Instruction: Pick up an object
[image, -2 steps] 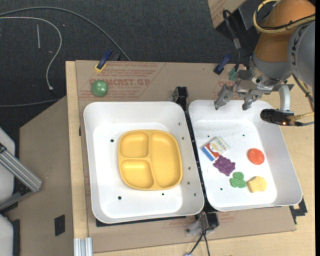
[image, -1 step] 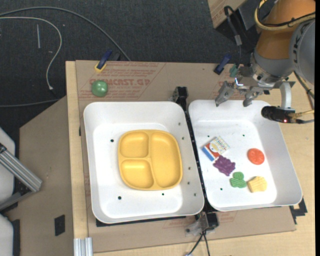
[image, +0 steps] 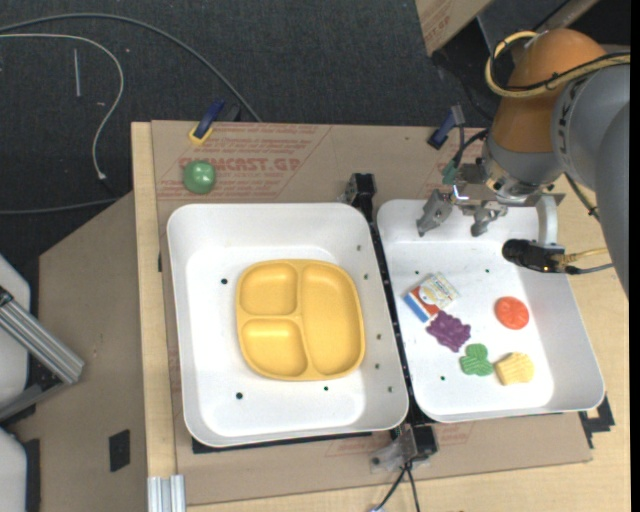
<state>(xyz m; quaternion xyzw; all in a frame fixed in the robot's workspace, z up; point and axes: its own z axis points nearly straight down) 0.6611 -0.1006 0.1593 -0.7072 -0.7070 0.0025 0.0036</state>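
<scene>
In the right bin (image: 560, 400) lie several small objects: a white, blue and orange carton (image: 431, 295), a purple grape bunch (image: 449, 330), a round orange-red piece (image: 512, 313), a green piece (image: 475, 360) and a yellow ridged piece (image: 514, 369). My gripper (image: 457, 216) hangs over the far left end of that bin, above and behind the carton. Its two grey fingers (image: 432, 215) stand spread apart with nothing between them.
The left bin (image: 200, 250) holds a yellow divided plate (image: 300, 320). A green ball (image: 200, 177) rests on the cardboard behind the left bin. Blue clips (image: 208, 122) sit at the cardboard's far edge. The grey and orange arm (image: 560, 90) fills the upper right.
</scene>
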